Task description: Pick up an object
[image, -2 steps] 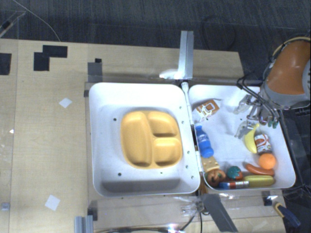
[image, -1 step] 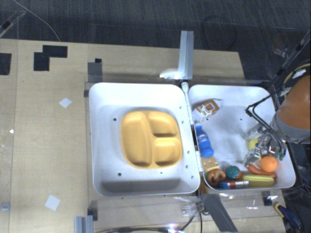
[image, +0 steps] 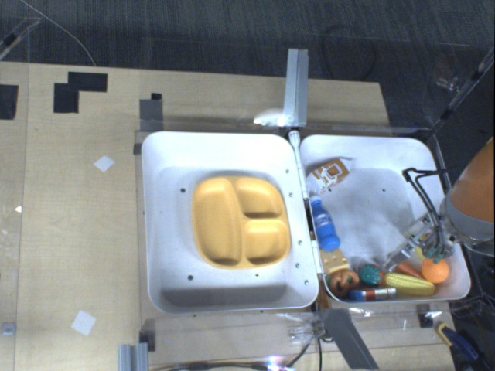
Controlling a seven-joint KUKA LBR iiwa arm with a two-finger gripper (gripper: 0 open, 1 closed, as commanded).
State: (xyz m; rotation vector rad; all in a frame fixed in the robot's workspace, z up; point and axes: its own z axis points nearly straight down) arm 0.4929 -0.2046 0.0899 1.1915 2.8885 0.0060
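My gripper (image: 421, 246) hangs low over the right bin (image: 371, 207), near its front right corner, just above a pile of toy food. Right beneath it lie an orange ball (image: 435, 271), a carrot-like orange piece (image: 410, 269) and a yellow corn cob (image: 410, 284). A teal ball (image: 370, 273), a brown piece (image: 341, 272) and a red and blue marker (image: 368, 293) lie along the bin's front wall. A blue bottle (image: 324, 227) rests against the left wall, with a brown and white packet (image: 328, 174) behind it. Nothing shows between the fingers.
The left bin (image: 162, 207) holds a yellow three-compartment tray (image: 238, 220). A metal post (image: 296, 87) rises behind the divider between the bins. The arm's orange band (image: 473, 188) enters at the right edge. A black cable (image: 425, 188) loops over the right bin's back corner.
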